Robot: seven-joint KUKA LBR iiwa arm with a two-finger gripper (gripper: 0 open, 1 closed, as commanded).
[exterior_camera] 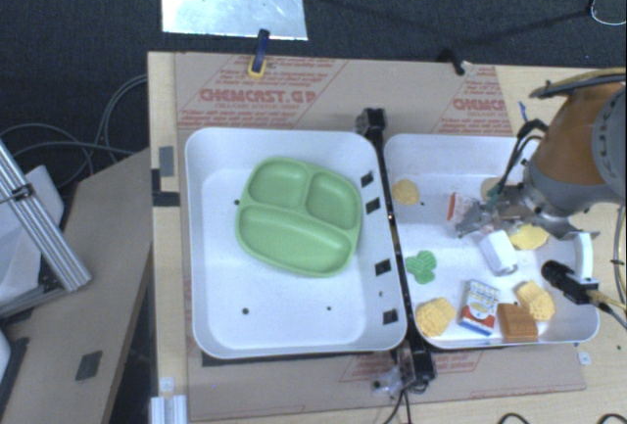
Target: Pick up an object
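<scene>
My gripper (478, 219) hangs low over the middle of the right bin (431, 158), at the end of the grey and orange arm (578, 158) coming from the right. Just below it lies a white block (498, 252), and a thin red and white item (452, 207) lies just to its left. Nothing is visibly held. Around it lie a yellow piece (530, 237), a round yellow biscuit (406, 190), a green leafy toy (421, 265), a small red, white and blue box (478, 306), a brown block (516, 322) and two more yellow foods (434, 316) (535, 299).
The left bin (211, 246) holds a green divided plate (299, 215). A black divider (389, 236) runs between the bins. A black part of the arm (565, 281) sits over the right bin's right side. Cardboard (294, 94) underlies both bins.
</scene>
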